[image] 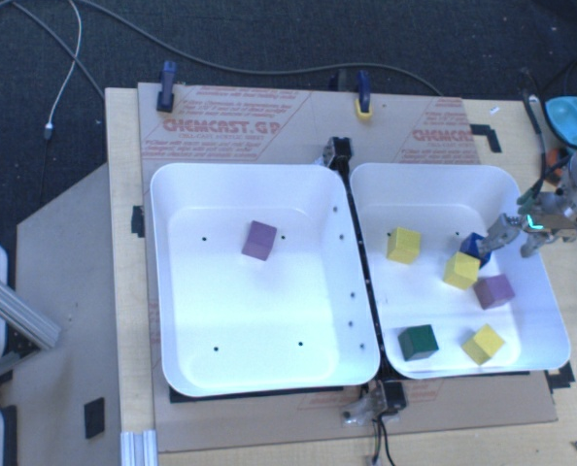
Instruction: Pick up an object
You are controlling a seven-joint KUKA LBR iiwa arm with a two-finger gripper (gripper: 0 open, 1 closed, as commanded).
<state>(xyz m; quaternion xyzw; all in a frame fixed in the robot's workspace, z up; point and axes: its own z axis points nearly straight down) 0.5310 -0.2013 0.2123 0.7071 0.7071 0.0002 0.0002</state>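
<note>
Blue block (473,246) — right bin (upper).

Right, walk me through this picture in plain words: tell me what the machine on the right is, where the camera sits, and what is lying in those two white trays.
The camera is fixed above a bench and looks down at a slant. Two shallow white bins sit side by side: the left bin and the right bin. The machine at the right edge is a robot arm, ending in a two-finger gripper that reaches over the right bin. Its job is to pick something up. The left bin holds one purple block. The right bin holds three yellow blocks, a green block, another purple one, and a blue block just beside the gripper. I cannot tell whether anything is held.
</note>
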